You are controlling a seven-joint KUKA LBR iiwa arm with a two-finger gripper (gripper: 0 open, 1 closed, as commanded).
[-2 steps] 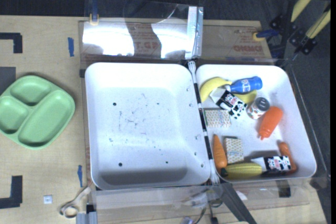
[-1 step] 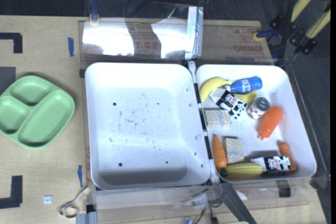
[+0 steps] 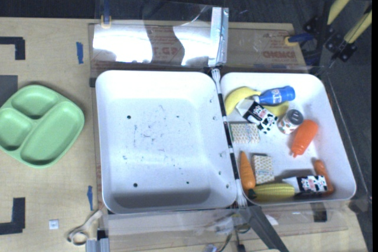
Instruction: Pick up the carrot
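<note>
Corn cob point(image 3: 273, 190): lying along the right bin's point(image 3: 341, 144) near wall, crowding the carrot's tip.
Carrot point(image 3: 246, 169): resting against that bin's left wall, beside a cracker point(image 3: 263, 167).
Approach: I'd be coming straight down on its upper half, clear of the wall.
Gripper: I'm seeing none, so its state — cannot tell.
Banana point(image 3: 239, 97): sitting far corner, harmless.

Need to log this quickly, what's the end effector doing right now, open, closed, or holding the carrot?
End effector: cannot be told. The carrot lies in the right bin.
</note>
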